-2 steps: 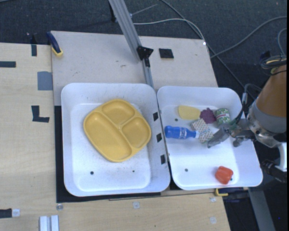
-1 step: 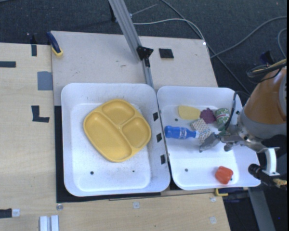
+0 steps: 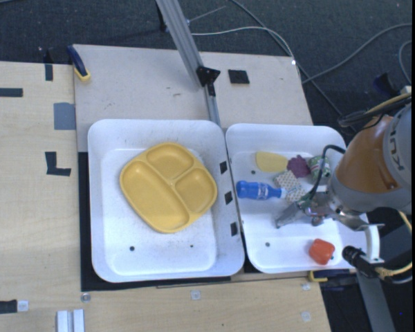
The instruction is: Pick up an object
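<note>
From above, the right shallow white bin (image 3: 263,251) holds a crowd: a blue plastic bottle (image 3: 259,191), a pale yellow flat piece (image 3: 270,161), a purple lumpy toy (image 3: 299,165), a speckled grey pad (image 3: 287,180) and an orange-red block (image 3: 321,250) set well apart near the front. The grey pincer (image 3: 294,215) sits low among them (whether clenched or released, I cannot tell). A yellow three-compartment plastic plate (image 3: 168,185) lies in the left white bin (image 3: 107,206). The pale wooden counter (image 3: 28,206) meets dark carpet with cables.

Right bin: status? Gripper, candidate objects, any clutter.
Gripper low in right bin, nothing seen between fingers. Blue bottle lies just left of it. Orange block apart, near front. Yellow piece, purple item crowd the back.
</note>
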Robot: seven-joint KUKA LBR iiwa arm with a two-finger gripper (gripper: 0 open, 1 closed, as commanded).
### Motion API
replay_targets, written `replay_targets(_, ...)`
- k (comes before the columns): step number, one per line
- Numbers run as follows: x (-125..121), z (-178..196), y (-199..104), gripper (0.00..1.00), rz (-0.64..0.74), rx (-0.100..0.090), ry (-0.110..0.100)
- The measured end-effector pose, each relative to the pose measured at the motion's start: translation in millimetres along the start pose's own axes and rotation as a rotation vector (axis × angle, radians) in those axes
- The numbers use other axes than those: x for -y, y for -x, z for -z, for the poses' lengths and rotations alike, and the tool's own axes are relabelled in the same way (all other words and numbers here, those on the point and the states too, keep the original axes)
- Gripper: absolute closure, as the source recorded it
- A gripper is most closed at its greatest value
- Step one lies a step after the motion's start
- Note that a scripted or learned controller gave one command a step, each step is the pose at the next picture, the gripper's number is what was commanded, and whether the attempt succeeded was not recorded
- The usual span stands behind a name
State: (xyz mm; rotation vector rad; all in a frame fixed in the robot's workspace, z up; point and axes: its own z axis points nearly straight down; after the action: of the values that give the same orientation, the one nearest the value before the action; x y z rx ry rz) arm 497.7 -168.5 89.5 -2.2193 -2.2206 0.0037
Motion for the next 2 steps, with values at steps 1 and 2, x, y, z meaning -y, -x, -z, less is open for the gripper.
replay_targets(1, 0, 13, 0, 1.00, 0.001, 0.000, 0.000)
replay_targets(2, 2, 74, 4, 1.00, 0.001, 0.001, 0.006)
